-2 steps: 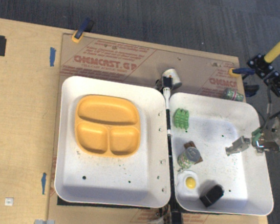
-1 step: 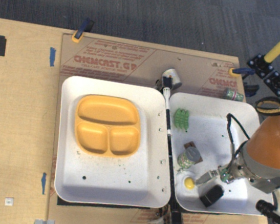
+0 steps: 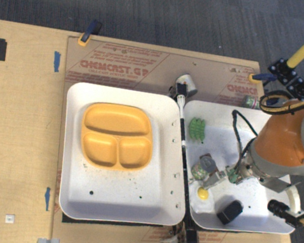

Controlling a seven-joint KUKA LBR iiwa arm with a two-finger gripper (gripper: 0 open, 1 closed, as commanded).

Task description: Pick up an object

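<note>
A cardboard-topped bench (image 3: 22,128) carries two shallow white bins side by side, with grey carpet beyond its far edge; the left bin (image 3: 69,191) holds a yellow divided tray (image 3: 118,136), and the right bin (image 3: 250,224) holds the loose pieces on offer. Those pieces are a green ridged object (image 3: 197,128) near the far wall, a small yellow object (image 3: 203,194) and a black block (image 3: 230,211) towards the near wall, and a grey-green object (image 3: 206,166) between them. The arm reaches in from the right, its orange band above the wrist, and the gripper (image 3: 218,176) is low over the right bin, just beside or touching the grey-green object; at this slant how wide it stands cannot be told, and nothing can be confirmed as held.

The step in hand appears to be closing on that grey-green object; to do it well, the gripper should probably be centred over the piece rather than catching its edge, since an off-centre pinch would likely push it towards the divider; the yellow object sits near enough that a sloppy descent may nudge it too. A straight lift, once the hold is secure, seems the safer course; the black block is well apart and poses little risk.
</note>
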